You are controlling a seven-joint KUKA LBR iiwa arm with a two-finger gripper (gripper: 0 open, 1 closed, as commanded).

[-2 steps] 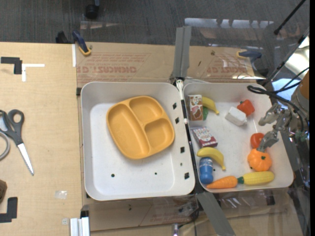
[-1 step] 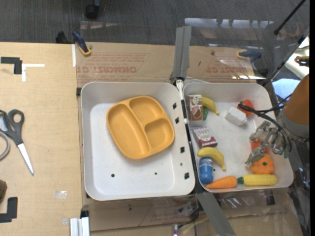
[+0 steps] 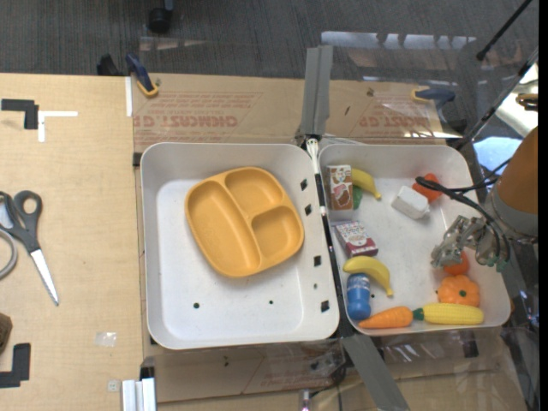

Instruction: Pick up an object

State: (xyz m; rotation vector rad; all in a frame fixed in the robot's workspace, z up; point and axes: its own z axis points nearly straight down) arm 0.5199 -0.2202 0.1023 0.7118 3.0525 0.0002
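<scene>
I see a big wooden bench (image 3: 68, 229) with two white bins on it, side by side. The left bin (image 3: 167, 315) holds a yellow plate (image 3: 244, 221) with three parts. The plate sits a bit toward the far side of its bin.

The right bin (image 3: 402, 148) has lots of small toys in it. The robot arm (image 3: 522, 187) comes in from the right, and its claw (image 3: 454, 245) hangs low over the right side of this bin. I cannot tell how far open the claw is, and I cannot tell if it has hold of anything.

Just near the claw is a small orange pumpkin (image 3: 459, 291), with another orange thing (image 3: 456, 266) partly hidden right under the claw. A yellow corn cob (image 3: 454, 314) lies along the near wall, and a carrot (image 3: 387, 318) lies left of it. A blue can (image 3: 358, 296) stands beside the carrot. A banana (image 3: 370, 270) is just above the can. A small pink box (image 3: 355, 238) and a brown box (image 3: 340, 187) sit by the left wall. Another banana (image 3: 366, 181) is next to the brown box. A white block (image 3: 410, 203) and a red toy (image 3: 428, 185) are at the far right.

Scissors (image 3: 30, 238) lie on the bench, far left.
</scene>
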